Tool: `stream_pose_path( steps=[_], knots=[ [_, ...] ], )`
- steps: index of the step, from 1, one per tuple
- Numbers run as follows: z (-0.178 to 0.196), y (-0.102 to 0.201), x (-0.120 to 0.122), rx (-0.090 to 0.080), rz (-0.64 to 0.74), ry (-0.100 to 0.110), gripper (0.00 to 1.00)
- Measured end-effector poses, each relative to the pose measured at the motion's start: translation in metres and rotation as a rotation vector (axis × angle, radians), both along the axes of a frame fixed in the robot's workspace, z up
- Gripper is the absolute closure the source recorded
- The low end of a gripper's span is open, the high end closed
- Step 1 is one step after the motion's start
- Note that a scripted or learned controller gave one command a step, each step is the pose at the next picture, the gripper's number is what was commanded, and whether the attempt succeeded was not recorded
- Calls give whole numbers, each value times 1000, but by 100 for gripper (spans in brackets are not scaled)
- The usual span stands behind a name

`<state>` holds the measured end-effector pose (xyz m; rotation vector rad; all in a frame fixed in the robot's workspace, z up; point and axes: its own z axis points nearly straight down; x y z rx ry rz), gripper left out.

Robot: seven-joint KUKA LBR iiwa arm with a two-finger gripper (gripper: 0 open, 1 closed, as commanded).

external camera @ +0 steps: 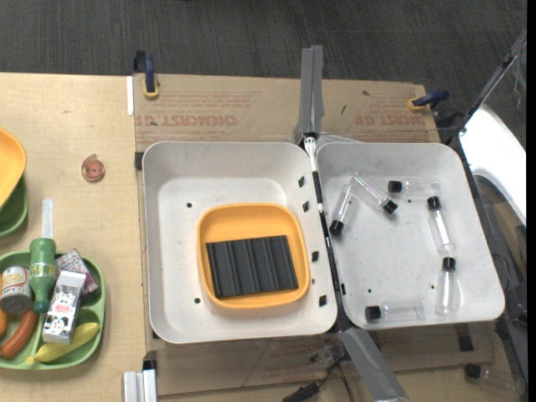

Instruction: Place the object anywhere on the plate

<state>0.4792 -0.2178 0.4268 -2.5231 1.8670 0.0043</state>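
Green plastic sat at the far left of my feed: a divided tray (84,335) holding toy food, among it a small green bottle (41,270), a little tin (13,281), a white carton (60,308), a red sausage (18,335) and a yellow banana shape (63,346). Above it I saw the edge of an orange bowl (10,167) nested in a green one, and a small pink disc (93,168) lay alone on the wooden bench top (67,115).

Next came the left shallow white bin (167,224). In it rested the orange, rounded-square plastic plate (251,221), near the bin's middle, and on the plate lay a dark grey ribbed rectangular block (253,266), flat and wholly within the rim.

The right shallow white bin (402,249) touched the first along a shared edge. It held clear plastic tubes with black caps, scattered and lying flat: one slanted tube (343,208) near the left wall, another (373,193) just beside it, one (438,224) toward the right wall, one (448,287) below that, and one (398,312) along the near wall. A further black cap (394,188) lay near the far side.

How the gripper stood I could not tell.
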Motion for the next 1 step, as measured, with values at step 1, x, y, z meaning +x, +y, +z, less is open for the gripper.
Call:
stream_pose_path(
  steps=[1],
  knots=[
    [14,4,1,0,136,-2,0]
  ],
)
